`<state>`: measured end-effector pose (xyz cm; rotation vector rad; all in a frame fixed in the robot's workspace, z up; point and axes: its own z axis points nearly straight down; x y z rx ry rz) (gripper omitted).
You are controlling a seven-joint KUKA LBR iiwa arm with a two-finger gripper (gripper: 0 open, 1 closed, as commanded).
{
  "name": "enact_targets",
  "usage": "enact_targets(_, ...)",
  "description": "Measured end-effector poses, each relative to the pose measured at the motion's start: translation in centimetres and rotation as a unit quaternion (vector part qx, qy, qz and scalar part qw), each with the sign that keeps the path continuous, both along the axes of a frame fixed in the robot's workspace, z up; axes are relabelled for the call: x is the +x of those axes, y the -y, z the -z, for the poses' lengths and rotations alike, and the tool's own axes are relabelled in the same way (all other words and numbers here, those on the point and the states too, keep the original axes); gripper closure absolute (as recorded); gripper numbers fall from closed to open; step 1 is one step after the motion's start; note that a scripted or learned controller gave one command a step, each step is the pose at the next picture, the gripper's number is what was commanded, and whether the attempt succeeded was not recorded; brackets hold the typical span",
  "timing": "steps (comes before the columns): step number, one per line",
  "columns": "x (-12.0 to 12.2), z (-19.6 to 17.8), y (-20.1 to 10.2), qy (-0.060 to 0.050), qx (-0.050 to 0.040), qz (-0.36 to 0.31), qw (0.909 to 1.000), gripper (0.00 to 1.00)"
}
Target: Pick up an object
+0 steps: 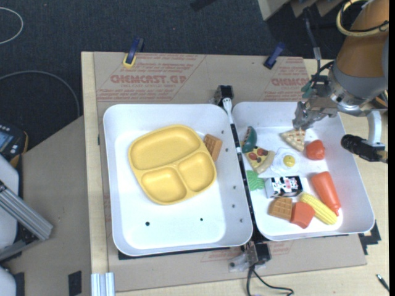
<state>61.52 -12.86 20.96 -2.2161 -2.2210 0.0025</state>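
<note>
My gripper (302,124) hangs over the back of the right bin (361,184), fingers pointing down just above a tan pizza-slice toy (295,140). Whether it touches the slice I cannot make out. Close by lie a red tomato (315,150), a fried egg (287,161), a small pizza piece (260,159), a green-and-dark toy (249,139), a carrot (326,190), a corn cob (319,208), a waffle (281,208), a red block (302,214), a black-and-white carton (284,184) and a green piece (254,180).
The left bin (117,165) holds a yellow divided plate (171,163) with a brown waffle piece (213,145) leaning at its right rim. A black divider bar (233,134) runs between the bins. Clamps sit at the board's far edge.
</note>
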Motion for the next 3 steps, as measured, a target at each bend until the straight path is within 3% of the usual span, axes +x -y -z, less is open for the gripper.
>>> enact_targets(3,-8.1,-1.0,-14.6,0.000,-0.0001,-0.001,1.0000,1.00)
